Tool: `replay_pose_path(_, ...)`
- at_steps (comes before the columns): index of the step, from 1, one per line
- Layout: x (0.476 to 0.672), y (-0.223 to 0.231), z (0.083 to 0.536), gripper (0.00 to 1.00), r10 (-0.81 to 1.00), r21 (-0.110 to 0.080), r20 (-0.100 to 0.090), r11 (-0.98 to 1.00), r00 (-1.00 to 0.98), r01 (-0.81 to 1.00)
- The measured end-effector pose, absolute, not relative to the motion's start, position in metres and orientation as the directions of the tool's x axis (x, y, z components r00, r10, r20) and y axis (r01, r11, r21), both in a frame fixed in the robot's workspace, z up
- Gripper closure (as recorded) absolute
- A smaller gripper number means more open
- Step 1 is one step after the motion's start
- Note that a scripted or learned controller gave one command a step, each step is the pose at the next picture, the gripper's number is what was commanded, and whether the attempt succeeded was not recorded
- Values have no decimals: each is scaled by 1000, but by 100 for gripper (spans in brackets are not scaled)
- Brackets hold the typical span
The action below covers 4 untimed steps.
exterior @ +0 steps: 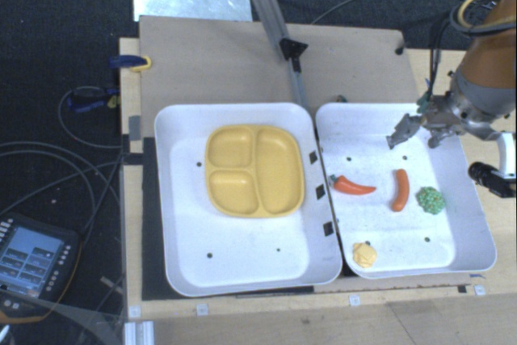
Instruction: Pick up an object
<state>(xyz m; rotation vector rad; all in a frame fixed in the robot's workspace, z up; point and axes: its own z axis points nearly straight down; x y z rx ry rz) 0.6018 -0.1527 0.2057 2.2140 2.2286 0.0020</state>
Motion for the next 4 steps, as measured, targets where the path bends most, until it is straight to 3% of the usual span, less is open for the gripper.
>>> replay_pose_path(1, 602, -153, 206, 0, 1000, 1, 1, 6, -6, 1000)
replay_pose_path(3, 600, -156, 114, 0, 1000, -3, 0, 2, -2, 1000)
replay_pose_path(4, 600, -156, 90, 0, 1000, 0, -1, 0, 0, 1000)
